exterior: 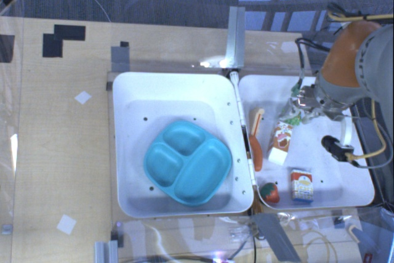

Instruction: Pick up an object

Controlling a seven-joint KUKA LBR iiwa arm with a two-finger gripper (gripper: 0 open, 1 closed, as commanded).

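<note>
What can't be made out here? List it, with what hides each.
- Gripper: fingers too small and cluttered to read, camera view.
- Carton: print too small; upper end meets the gripper.
- Small box: label too small.
- Arm: cut off by the right edge.

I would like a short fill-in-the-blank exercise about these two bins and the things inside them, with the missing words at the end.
1. The blue divided plate lies in the ____ bin of the view.
2. The plate has ____ compartments.
3. The strawberry sits near the right bin's ____ edge.
4. The robot's hand is above the ____ bin.

Missing words: left; three; front; right
</note>
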